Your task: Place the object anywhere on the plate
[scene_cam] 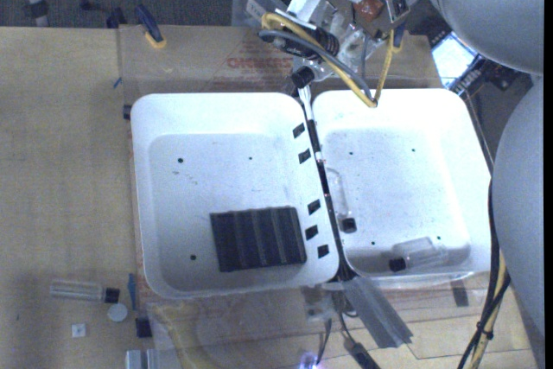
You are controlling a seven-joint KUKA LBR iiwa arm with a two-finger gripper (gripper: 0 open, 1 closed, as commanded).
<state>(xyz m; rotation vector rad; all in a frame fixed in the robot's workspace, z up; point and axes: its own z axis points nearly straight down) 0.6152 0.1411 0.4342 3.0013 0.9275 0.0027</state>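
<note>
Hung above the far end of the black plate's [257, 238] left bin [164, 130], pincer [304, 75] grip impossible to tell, presumably for travel; clear object [417, 252] lay in the neighbouring bin [458, 134].

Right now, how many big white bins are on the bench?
2. The left bin holds a dark ridged plate. The right bin sits right beside it, with a small clear object near its front edge.

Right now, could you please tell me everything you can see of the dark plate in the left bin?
The plate is a dark grey, matte rectangle with parallel ridges running along its short side, like ribbed rubber or plastic. It lies flat on the floor of the left bin, toward the near edge and turned slightly. Nothing rests on it.
</note>
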